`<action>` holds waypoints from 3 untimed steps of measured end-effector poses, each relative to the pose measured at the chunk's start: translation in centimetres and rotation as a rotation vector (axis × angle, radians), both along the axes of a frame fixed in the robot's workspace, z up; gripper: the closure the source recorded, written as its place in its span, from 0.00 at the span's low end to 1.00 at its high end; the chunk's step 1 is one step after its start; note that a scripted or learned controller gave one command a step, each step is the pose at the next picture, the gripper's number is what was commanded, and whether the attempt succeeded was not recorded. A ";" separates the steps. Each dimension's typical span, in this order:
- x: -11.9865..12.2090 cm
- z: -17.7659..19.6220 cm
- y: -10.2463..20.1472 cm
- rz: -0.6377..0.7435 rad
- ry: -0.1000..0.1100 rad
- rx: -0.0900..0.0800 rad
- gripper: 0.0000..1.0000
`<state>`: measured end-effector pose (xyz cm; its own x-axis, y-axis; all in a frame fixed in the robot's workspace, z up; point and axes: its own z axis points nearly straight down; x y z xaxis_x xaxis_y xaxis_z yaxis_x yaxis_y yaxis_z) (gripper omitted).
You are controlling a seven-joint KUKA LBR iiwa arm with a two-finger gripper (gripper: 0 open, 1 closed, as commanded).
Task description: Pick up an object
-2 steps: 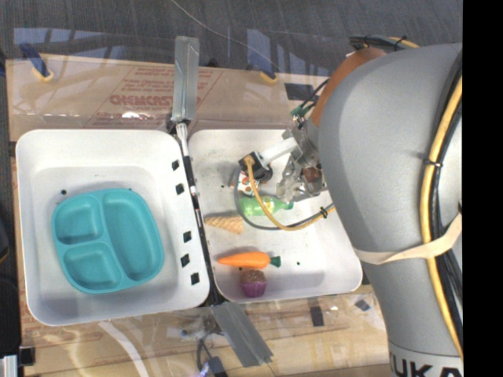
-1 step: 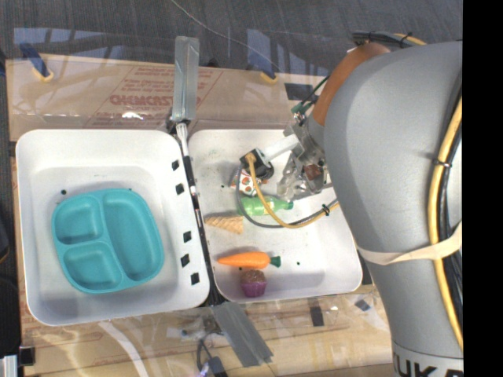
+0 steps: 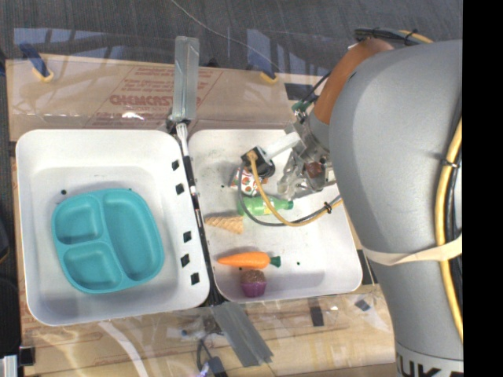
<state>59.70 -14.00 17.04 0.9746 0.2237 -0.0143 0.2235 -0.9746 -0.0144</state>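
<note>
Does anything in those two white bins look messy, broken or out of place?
Nothing looks broken or spilled. The teal divided plate lies flat in the left bin. The carrot, purple item and cone-shaped piece lie loose in the right bin.

arm (image 3: 393, 155): grey w/ orange band, reaches in from right, covers right bin's right edge
end effector (image 3: 275, 181): low in right bin, upper middle, over green item; fingers' state can't tell
right bin (image 3: 212, 151): white, shallow, touching left bin
green item (image 3: 263, 206): just under end effector, yellow cable loops across it
wedge (image 3: 225, 224): tan, near bin's left wall
carrot (image 3: 247, 261): orange w/ green top, lying flat, front of bin
purple item (image 3: 252, 283): just in front of carrot
left bin (image 3: 31, 155): white
tray (image 3: 106, 240): teal, 3 compartments, flat in left bin
table (image 3: 94, 93): brown, under both bins
</note>
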 end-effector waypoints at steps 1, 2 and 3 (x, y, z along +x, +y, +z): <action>-7.2 -0.9 1.5 0.154 -0.012 -0.005 1.00; -0.2 -7.3 4.0 0.059 -0.007 -0.006 1.00; -2.5 2.4 9.0 -0.015 -0.020 -0.006 1.00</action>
